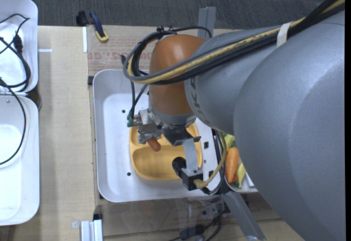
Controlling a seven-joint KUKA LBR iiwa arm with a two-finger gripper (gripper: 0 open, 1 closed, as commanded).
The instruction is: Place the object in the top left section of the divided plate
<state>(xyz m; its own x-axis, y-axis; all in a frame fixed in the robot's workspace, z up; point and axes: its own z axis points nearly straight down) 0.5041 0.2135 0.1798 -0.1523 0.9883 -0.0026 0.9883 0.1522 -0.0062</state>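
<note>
Gripper (151, 136) is poised over the yellow divided plate (156, 167) in the white bin (112, 141). A small reddish-brown object (154, 145) is seen just beneath it, over the plate's left part; whether it is held cannot be told.

The one camera sits above the surface (63, 124) and looks down at a slant, dark floor along the top edge. It stands close to the arm (274, 113), whose grey bulk fills the right half. One bin (109, 141) lies at centre; another bin (16, 168) is cut by the left edge.
</note>
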